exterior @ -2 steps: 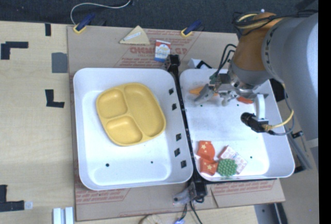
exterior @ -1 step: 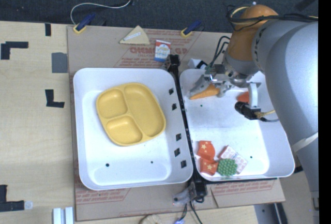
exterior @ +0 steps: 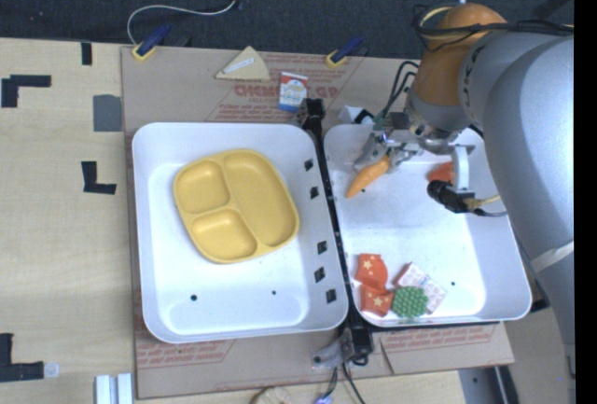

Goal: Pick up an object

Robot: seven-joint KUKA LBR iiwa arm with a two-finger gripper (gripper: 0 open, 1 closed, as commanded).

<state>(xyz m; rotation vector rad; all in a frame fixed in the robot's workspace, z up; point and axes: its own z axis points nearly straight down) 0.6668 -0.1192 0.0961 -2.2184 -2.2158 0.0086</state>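
Orange carrot [exterior: 367, 177] clamped between gripper [exterior: 381, 164] fingers, above right bin [exterior: 494, 295]

The gripper [exterior: 387, 150] hangs over the far part of the right bin [exterior: 485, 253], a carrot [exterior: 367, 177] just at its near left. Toward the near rim lie three small toys [exterior: 392, 290] together. Left of the gripper, the other bin [exterior: 149, 234] holds a divided plate [exterior: 235, 203].
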